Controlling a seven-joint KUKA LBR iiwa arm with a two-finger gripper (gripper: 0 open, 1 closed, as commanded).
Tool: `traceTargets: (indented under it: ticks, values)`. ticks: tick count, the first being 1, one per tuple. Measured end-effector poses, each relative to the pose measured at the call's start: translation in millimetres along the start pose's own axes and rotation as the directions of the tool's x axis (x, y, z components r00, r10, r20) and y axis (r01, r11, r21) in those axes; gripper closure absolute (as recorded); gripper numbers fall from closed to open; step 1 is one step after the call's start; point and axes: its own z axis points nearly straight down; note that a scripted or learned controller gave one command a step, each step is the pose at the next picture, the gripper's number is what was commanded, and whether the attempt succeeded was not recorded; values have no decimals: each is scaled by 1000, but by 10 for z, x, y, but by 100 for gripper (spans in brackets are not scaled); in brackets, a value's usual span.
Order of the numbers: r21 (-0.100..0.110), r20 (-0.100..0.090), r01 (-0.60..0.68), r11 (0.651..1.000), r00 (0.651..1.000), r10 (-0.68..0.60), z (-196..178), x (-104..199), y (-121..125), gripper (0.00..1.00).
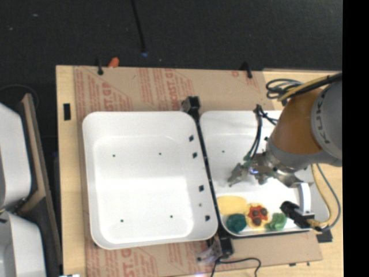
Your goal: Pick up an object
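My gripper [247,174] hangs over the middle of the right bin [228,133], with its fingers spread and nothing between them. Along that bin's near edge lie a pale yellow object [232,203], a dark teal object [236,222], a red and orange object [257,213] and a green object [277,221]. The gripper is above and a little behind the yellow object, apart from it. The grey arm with its orange band [297,126] covers the bin's right side.
The left bin [144,178] lies beside the right one, split from it by a black divider rail [202,166]. Both rest on a cardboard sheet [132,88] on the bench. Cables run along the right of the arm.
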Motion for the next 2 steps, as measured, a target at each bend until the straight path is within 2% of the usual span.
traceTargets:
  ticks: [1,2]
  values:
    - [-6,0,-1,1000,1000,1,-127,-5,16,100]
    - [-8,1,1,1000,1000,-1,-587,0,-54,100]
